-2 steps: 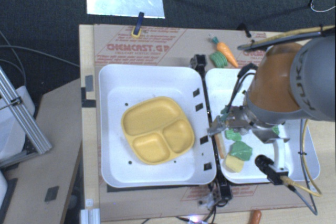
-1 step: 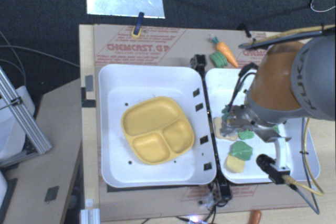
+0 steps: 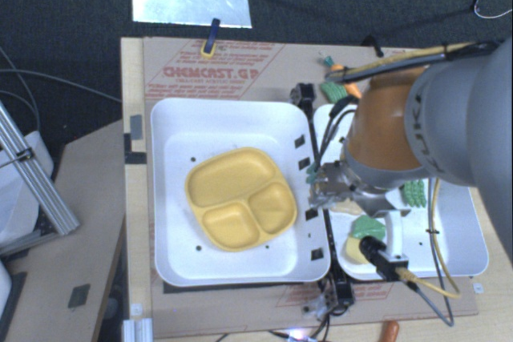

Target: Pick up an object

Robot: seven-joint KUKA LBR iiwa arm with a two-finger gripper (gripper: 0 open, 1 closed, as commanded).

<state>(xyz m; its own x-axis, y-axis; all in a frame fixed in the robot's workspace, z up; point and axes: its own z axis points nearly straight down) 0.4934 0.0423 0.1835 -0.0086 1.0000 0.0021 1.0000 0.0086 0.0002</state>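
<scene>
Brown bench [image 3: 240, 64] bears two bins; left bin [image 3: 232, 120] holds a yellow tray [image 3: 240, 198]. Arm [image 3: 449, 116] covers the right bin [image 3: 469, 252], perhaps hiding toys; claw [image 3: 325, 192] state unclear.

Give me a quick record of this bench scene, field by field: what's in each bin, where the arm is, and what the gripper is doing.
left bin: holds a yellow divided tray with three compartments, lying flat
right bin: holds a green object, a pale yellow object beside it, and a green ridged piece
arm: reaches in over the right bin, covering much of it
gripper: low over the right bin near the green object; grasp state unclear
bench: brown board with red lettering under both bins
</scene>
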